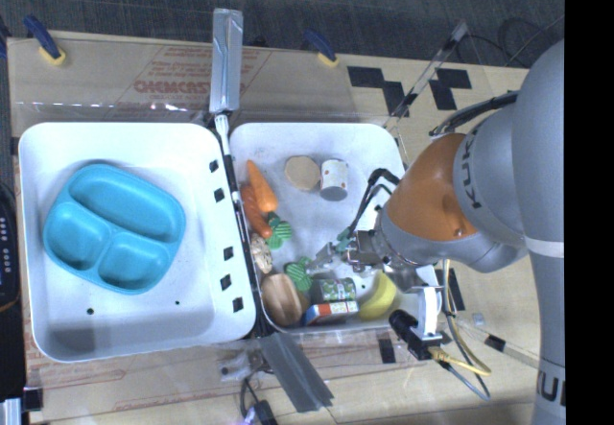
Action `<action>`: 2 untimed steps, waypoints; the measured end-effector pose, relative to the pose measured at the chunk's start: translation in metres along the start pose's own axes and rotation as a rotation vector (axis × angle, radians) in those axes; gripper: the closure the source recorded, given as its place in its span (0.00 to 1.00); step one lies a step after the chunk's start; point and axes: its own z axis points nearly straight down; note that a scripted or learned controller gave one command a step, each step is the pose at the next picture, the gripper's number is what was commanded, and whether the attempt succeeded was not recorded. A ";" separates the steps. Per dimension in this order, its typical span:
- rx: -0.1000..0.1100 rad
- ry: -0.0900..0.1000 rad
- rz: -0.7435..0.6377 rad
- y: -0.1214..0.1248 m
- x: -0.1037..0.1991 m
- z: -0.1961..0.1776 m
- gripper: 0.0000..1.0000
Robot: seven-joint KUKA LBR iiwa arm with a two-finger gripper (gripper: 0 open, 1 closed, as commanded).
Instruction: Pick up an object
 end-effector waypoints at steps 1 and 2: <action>-0.001 -0.002 0.033 0.000 0.002 0.000 0.00; -0.003 -0.003 0.082 0.000 -0.001 0.000 0.00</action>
